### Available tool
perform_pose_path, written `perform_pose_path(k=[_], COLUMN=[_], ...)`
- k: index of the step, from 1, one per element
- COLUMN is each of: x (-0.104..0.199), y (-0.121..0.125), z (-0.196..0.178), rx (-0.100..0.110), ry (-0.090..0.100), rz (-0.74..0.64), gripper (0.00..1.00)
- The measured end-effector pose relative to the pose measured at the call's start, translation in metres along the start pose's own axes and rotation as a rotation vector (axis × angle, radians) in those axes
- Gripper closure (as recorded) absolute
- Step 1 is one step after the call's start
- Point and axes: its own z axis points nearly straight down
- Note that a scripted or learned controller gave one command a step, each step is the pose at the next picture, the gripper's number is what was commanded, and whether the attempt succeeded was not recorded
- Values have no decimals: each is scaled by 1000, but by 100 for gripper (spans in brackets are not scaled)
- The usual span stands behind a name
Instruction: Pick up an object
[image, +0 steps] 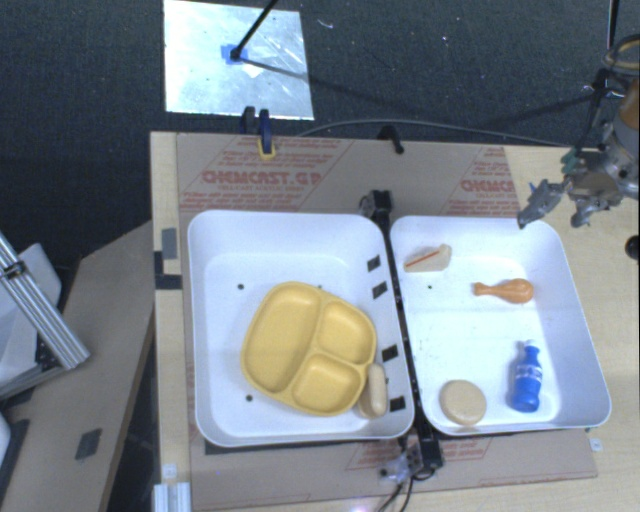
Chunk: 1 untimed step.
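Gripper: two-finger gripper (556, 208) spread open, gripping nothing — above right bin's far rim.
Right bin (575, 290): orange plastic drumstick (504, 291), blue bottle (526, 377), round beige disc (463, 402), sandwich wedge (427, 258).
Left bin (215, 290): yellow divided tray (308, 347).

We see two white bins (215, 260) on a tan surface (330, 165) printed with red lettering. In the left bin lie a yellow divided tray (310, 345) and a pale beige roll (375, 390). In the right bin are a blue bottle (526, 377) with a white label, an orange-tan drumstick (505, 290), a cream round (463, 401) and a wedge (428, 258), cream with a reddish edge. The tool (560, 205) is grey metal.
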Motion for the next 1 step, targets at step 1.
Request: perform_pose_path(k=[1], x=[1], y=[2], z=[-7], rx=[-11], ry=[-2], rz=[-3], gripper=[0])
